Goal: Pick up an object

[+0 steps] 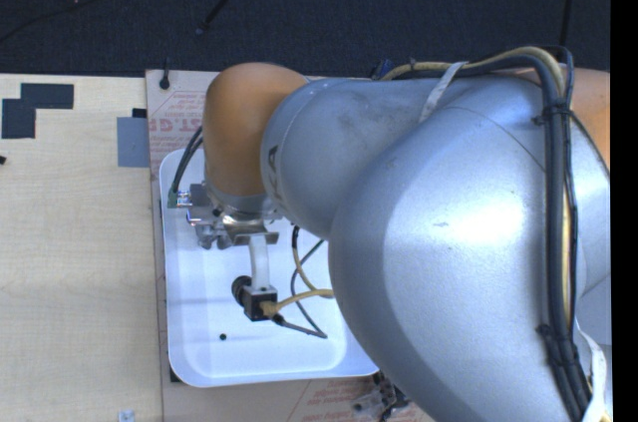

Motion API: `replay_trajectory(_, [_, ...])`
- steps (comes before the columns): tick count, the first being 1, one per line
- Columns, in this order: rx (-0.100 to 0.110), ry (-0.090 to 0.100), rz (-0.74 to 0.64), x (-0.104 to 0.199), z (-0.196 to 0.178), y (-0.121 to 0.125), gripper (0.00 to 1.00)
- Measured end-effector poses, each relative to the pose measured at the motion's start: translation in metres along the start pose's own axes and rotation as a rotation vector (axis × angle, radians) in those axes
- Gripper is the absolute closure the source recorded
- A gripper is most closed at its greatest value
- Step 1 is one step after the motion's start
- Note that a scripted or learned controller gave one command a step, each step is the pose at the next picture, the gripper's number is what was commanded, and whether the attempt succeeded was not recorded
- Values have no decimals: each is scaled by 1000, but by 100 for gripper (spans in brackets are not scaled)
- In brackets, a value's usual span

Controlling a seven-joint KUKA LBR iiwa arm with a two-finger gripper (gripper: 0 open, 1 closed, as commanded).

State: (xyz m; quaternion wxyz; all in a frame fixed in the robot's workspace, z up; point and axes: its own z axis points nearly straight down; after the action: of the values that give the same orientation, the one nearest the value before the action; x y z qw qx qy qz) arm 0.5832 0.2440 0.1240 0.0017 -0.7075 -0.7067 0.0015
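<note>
Tool (236, 232) hangs over white bin (189, 350) — dark speck (222, 337) (tiny) lies apart

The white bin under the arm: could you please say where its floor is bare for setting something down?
In the shallow white bin, floor is bare along the left wall and near edge, around a tiny dark speck. The grey arm crowds its right side.

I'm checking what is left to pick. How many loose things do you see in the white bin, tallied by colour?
Black: 1, a small speck on the floor of the white bin
Total: 1
The arm covers the bin's right part, so more may lie hidden there.
</note>
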Motion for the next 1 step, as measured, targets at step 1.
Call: replay_trajectory(1, [-19,6,-2,-3,-244,-13,100])
